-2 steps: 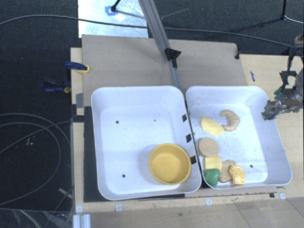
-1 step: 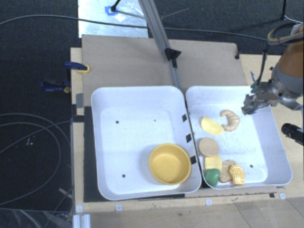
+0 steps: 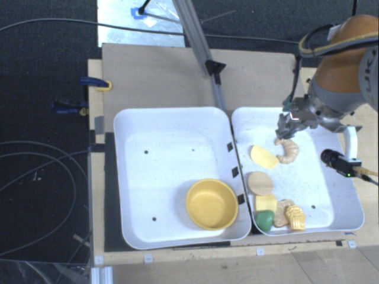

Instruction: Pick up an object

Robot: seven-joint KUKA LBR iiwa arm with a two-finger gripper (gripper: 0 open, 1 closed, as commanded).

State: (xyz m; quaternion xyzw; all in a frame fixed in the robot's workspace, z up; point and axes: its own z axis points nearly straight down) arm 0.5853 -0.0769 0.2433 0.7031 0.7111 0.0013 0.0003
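Camera view
Arm: the grey arm (image 3: 343, 70) with its orange band comes in from the right and bends down over the right bin.
Gripper: the gripper (image 3: 286, 130) hangs over the upper middle of the right bin (image 3: 349, 212), pointing down and leftward.
Fingers: from where I stand they blur into a dark cluster; I cannot tell how far apart they are, nor whether anything sits between them.
Curved tan piece: a pale, croissant-like object (image 3: 289, 151) lies just below the gripper tip, its upper end touching or very close to it; I cannot tell which.
Yellow slice: a flat pale-yellow piece (image 3: 263, 157) lies just left of the tan piece, near the bin's left wall.
Tan disc: a round beige disc (image 3: 260, 183) sits below the yellow slice.
Bottom cluster: a yellow block (image 3: 266, 203), a green item (image 3: 265, 219) and a ridged yellow-brown item (image 3: 294, 216) crowd the lower left corner of the right bin.
Left bin: the left bin (image 3: 148, 152) holds a yellow bowl (image 3: 212, 203), upright, near its lower right corner.
Black device: a small dark unit (image 3: 336, 161) sits over the right bin's right side.
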